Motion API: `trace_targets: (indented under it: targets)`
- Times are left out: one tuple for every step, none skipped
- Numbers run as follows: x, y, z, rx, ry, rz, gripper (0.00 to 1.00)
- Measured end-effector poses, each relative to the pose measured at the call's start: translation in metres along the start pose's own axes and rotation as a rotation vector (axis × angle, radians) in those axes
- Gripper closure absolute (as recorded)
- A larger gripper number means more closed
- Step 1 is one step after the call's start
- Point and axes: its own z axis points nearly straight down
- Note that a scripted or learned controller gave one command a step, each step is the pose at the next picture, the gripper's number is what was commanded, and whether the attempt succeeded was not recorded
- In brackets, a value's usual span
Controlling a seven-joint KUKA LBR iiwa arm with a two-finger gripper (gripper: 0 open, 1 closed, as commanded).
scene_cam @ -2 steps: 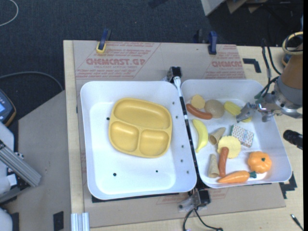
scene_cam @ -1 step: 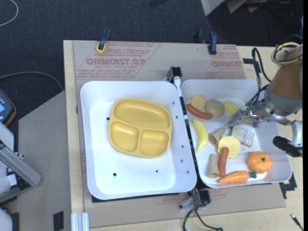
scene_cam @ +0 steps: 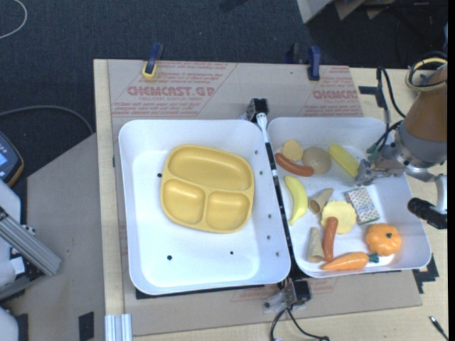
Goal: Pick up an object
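The right bin holds several toy foods. Along its back lie a red sausage, a tan potato and a yellow corn cob. A banana lies by its left wall. At the front are an orange pumpkin and a carrot. A checkered packet lies mid-bin. My gripper hangs low over the bin's right half, just right of the corn cob and just behind the packet. I see nothing held in it.
The left bin bears a yellow divided plate. A black divider runs between the bins. The arm's orange band and grey wrist rise at the right edge. Clamps sit at the bench's back edge.
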Motion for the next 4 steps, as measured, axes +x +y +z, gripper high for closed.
trace_targets:
  targets:
    - [0.007,-0.006,-0.057,-0.004,-0.004,0.003,1.0]
    - [0.005,-0.013,-0.104,-0.005,-0.005,0.004,1.0]
    - [0.005,-0.013,-0.131,-0.004,-0.004,0.002,1.0]
    - [0.065,-0.013,-0.132,0.001,0.0,-0.002,1.0]
